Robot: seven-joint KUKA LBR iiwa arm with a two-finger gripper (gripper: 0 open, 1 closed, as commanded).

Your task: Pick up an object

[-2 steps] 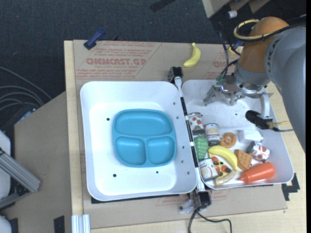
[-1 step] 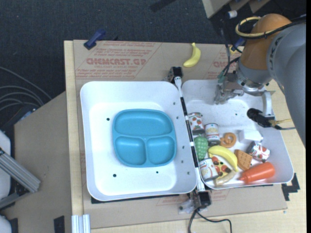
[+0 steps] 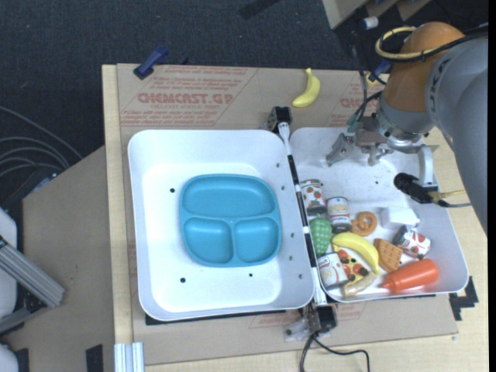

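Two white bins sit on a brown bench; dark carpet beyond.

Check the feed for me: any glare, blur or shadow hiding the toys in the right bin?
Camera view: lighting is even, with the white right bin bright but not washed out; the yellow banana and orange carrot read sharply; the arm near the lens looks soft; the gripper is small and slightly blurred.

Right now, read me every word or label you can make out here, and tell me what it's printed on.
"CHEMCAST GP": red print on the brown board behind the bins, repeated fainter in rows.
Labels on the small cans in the right bin: too small to read.
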